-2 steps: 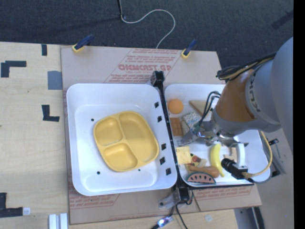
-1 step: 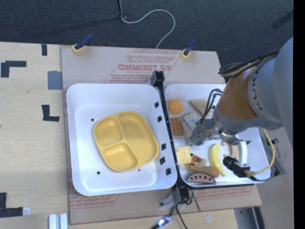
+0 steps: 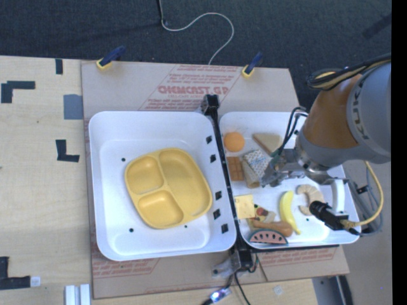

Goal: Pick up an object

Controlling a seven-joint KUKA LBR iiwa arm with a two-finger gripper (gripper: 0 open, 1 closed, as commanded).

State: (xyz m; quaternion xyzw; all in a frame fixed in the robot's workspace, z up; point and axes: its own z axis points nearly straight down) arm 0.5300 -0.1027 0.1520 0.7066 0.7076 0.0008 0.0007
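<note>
The right bin (image 3: 289, 120) holds several toy foods: an orange ball (image 3: 234, 141), a tan wedge (image 3: 267, 142), a brown waffle piece (image 3: 236, 168), a speckled grey-white piece (image 3: 255, 162), a yellow cheese square (image 3: 244, 206), a banana (image 3: 289, 211), a hot dog (image 3: 272, 226), a watermelon slice (image 3: 262, 237) and a pale cashew-shaped piece (image 3: 309, 192). My gripper (image 3: 273, 176) hangs low over the bin's middle, just right of the speckled piece and above the banana. I see nothing held between its fingers.
The left bin (image 3: 105, 170) holds a yellow three-compartment plate (image 3: 167, 187). A black divider (image 3: 219, 164) runs between the bins. Both bins rest on a cardboard sheet (image 3: 184, 88) fixed with blue-yellow clamps (image 3: 110, 57). A white cable (image 3: 191, 24) lies on the dark floor behind.
</note>
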